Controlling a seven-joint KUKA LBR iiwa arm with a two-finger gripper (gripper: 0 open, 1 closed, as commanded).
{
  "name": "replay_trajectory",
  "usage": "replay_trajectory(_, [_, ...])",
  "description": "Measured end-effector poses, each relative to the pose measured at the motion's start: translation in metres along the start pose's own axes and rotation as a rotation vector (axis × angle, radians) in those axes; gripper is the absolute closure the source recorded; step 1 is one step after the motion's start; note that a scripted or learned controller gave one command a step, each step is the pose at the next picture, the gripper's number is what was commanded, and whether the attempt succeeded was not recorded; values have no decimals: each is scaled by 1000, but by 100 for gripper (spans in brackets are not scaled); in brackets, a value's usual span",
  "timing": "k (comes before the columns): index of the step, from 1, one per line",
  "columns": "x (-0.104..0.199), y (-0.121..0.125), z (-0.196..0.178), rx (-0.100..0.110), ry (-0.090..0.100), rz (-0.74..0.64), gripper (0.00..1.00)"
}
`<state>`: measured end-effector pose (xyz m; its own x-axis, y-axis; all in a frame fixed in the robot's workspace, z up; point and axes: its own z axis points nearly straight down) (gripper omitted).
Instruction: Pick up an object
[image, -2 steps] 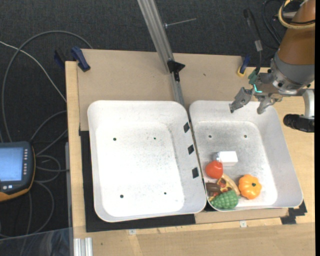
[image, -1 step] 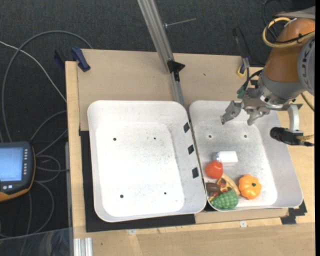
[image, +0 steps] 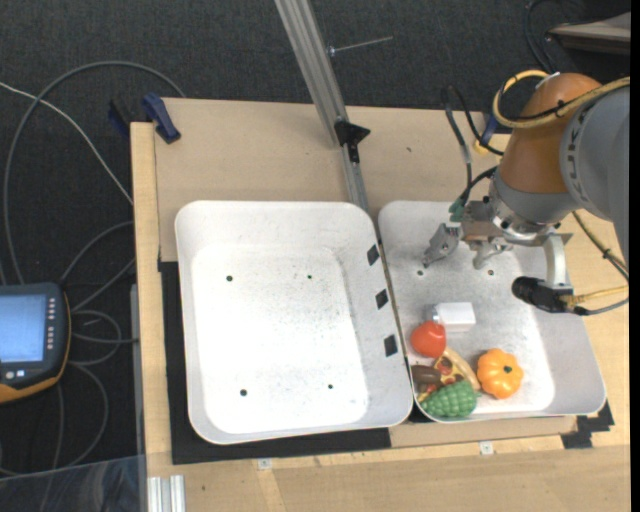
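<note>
Landmark: the right-hand shallow white bin (image: 570, 345). All positions below are given relative to it.

Near corner of the bin, on its left side: a bumpy green broccoli-like toy (image: 452, 402) lies against the near rim. A brown and yellow wedge-shaped toy (image: 440, 373) touches it on the far side. A round orange pumpkin-shaped toy (image: 499, 372) sits just to the right of these, close to the near rim.

Slightly farther in: a round red tomato-like toy (image: 428, 339) rests beside the bin's left wall. A small white rectangular block (image: 454, 317) lies just beyond it, touching or nearly touching it.

Far half of the bin: the two-finger gripper (image: 462, 250) hangs above bare bin floor, apart from all five objects. Its jaws are spread, with nothing between them. The grey arm with orange band (image: 548, 150) enters over the bin's far right corner.

Left of the landmark: a second shallow white bin (image: 200, 240), its wall touching the landmark's left wall.
</note>
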<state>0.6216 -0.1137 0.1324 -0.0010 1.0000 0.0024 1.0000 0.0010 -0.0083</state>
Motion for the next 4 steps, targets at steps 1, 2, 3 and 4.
replay_trajectory(1, [1, -1, 42, -2, -1, 1, 0])
replay_trajectory(2, [1, 1, 28, -9, -1, 1, 100])
replay_trajectory(3, [6, -4, -20, -14, -3, 0, 100])
replay_trajectory(4, [5, 5, -82, -17, -4, -1, 100])
